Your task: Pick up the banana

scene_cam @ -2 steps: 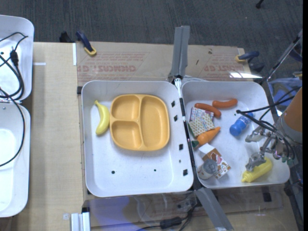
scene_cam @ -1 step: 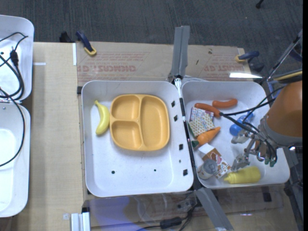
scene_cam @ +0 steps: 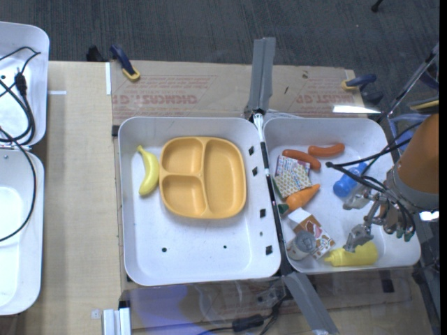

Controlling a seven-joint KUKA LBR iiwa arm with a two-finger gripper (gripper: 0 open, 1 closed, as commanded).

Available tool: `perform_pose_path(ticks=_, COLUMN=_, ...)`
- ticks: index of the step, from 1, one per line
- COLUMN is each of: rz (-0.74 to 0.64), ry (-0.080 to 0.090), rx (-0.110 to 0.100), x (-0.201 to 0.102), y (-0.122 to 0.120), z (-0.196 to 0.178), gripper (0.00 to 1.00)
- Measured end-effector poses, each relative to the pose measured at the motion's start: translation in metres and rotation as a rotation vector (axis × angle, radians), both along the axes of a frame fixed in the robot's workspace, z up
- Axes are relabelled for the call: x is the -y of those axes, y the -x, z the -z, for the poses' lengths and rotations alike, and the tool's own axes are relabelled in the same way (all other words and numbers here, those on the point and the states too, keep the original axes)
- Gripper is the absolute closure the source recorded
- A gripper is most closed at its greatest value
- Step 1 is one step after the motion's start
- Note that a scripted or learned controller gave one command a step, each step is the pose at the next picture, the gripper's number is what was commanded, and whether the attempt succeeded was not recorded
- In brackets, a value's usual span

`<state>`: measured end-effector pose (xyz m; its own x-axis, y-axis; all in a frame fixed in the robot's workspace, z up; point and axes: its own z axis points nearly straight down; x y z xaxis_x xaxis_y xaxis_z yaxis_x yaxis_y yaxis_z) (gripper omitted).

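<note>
Here the yellow curved banana (scene_cam: pixel 147 172) lies flat on the floor of the left shallow white bin (scene_cam: pixel 195 267), close to that bin's left wall and just beside the left rim of the yellow three-compartment plastic plate (scene_cam: pixel 203 176); whether the two touch is hard to tell. It looks set down loose, not stacked on anything, so it seems reachable from above, though the wall and the plate hem it in on either side.

The end effector (scene_cam: pixel 360 239) hangs low over the right shallow white bin (scene_cam: pixel 401 260), near that bin's lower right corner, on the grey arm with its orange band (scene_cam: pixel 424 155). It sits just above a yellow lemon-shaped toy (scene_cam: pixel 353 256). Cables and metal parts clutter it, so I cannot tell how far it is opened, nor whether it has hold of anything.

The right bin is crowded: two orange-red sausage toys (scene_cam: pixel 312 154), an orange carrot toy (scene_cam: pixel 302 197), a blue toy (scene_cam: pixel 346 185) and small printed packets (scene_cam: pixel 293 174).

The banana is well apart from the end effector, in the other bin, across the divider (scene_cam: pixel 266 194) and beyond the plate. Judging by this, the reach toward the banana is not yet begun.
</note>
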<state>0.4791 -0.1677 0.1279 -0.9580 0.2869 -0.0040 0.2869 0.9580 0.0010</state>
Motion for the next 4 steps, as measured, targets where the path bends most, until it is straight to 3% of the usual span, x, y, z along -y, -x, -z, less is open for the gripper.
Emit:
perform_pose_path(ticks=1, rz=-0.197, ry=0.001, rx=0.0, x=0.037, y=0.0, z=-0.039, gripper=0.0)
perform_pose_path(ticks=2, rz=-0.449, ry=0.012, rx=0.02, x=0.042, y=-0.009, z=0.02, gripper=0.0)
perform_pose_path(ticks=3, rz=-0.449, ry=0.012, rx=0.02, x=0.043, y=-0.009, z=0.021, gripper=0.0)
perform_pose_path(ticks=4, rz=-0.51, ry=0.001, rx=0.001, x=0.053, y=-0.013, z=-0.034, gripper=0.0)
